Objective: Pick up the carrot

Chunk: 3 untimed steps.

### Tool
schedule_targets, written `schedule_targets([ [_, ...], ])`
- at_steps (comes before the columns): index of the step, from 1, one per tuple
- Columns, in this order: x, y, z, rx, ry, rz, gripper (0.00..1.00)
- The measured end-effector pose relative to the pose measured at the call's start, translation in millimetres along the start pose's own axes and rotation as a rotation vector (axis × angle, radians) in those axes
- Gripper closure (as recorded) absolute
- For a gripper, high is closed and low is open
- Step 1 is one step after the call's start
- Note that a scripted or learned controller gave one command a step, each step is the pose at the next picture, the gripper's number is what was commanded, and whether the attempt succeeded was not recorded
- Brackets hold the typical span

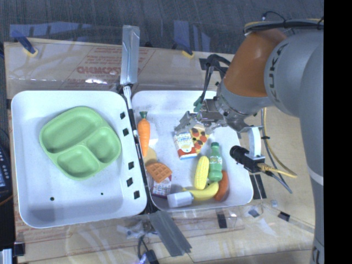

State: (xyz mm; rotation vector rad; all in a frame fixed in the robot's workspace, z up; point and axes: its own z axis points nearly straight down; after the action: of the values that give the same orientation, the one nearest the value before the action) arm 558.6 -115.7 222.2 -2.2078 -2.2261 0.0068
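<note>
Pincer (190, 121) hangs over the middle of the right bin (165, 100), fingers pointing toward 9 o'clock; can't tell whether it's spread or pressed together, too cluttered at this angle. Nothing visible between the tips.

Carrot (143, 134) lies along the right bin's left wall, at 9 o'clock from the pincer and apart from it, green top pointing to 12 o'clock. Untouched, so my read is that the pick hasn't started: approach, grasp and lift are all left.

Around the carrot: waffle (159, 172) just beside its tip at 6 o'clock. Snack pouch (187, 143) sits under the pincer, at 3 o'clock from the carrot. Further out toward 4–5 o'clock: corn cob (202, 171), green bottle (215, 161), banana (202, 192), white tube (179, 199).

Left bin (33, 202) holds a green divided plate (80, 142). Both bins sit on the table (82, 241).

Wall clearance on the carrot looks tight.
</note>
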Motion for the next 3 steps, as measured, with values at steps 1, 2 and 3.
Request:
schedule_targets([
  [1, 13, 4, -49, -0.004, -0.002, -0.160, 0.00],
  [2, 38, -3, 6, 0.000, -0.001, -0.051, 0.00],
  [3, 87, -15, 32, 0.000, -0.002, -0.086, 0.00],
])
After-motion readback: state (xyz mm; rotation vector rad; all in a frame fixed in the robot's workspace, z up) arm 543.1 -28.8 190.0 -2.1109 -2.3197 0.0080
